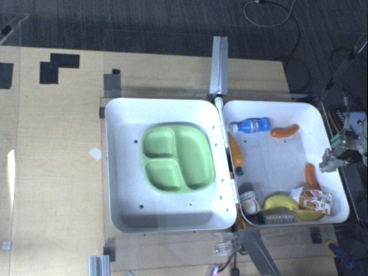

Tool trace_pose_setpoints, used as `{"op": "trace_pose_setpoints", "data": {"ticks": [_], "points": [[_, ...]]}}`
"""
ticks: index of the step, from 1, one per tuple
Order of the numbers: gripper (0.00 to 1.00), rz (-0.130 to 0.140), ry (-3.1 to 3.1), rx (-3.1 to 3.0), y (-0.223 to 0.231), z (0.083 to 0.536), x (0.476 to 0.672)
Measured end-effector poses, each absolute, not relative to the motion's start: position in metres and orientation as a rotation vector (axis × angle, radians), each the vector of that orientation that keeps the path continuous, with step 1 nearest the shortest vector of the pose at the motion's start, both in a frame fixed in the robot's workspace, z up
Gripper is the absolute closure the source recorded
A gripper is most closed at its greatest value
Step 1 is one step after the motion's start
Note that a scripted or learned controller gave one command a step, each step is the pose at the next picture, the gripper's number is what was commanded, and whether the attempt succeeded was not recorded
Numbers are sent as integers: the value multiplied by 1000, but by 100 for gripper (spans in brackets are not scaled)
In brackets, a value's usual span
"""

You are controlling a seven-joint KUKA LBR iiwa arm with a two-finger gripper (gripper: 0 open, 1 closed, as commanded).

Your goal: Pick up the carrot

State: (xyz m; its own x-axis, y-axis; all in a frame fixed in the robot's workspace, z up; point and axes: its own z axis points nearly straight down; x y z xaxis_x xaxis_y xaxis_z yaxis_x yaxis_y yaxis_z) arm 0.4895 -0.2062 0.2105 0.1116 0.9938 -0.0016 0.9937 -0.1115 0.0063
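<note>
At the right rim of the right bin [322, 111], the gripper [339, 157] sits partly out of frame; cannot tell its opening, and nothing is visibly held. The carrot [235, 152] lies well apart, across the bin against its left wall, long axis running along that wall, green end toward the near side.

gripper [332, 161] at right edge of the right bin [322, 117], over its rim, low and partly blurred. arm reaches in from the right. finger state unclear.
</note>
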Motion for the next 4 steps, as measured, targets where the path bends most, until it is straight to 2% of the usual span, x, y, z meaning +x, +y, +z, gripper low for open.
{"op": "trace_pose_setpoints", "data": {"ticks": [1,2,3,4], "points": [[100,14,2059,2356,-184,90,509],[100,11,1812,2555,-199,89,549],[100,9,1588,2705,-179,88,636],[100,7,1570,2716,-190,190,647]]}}
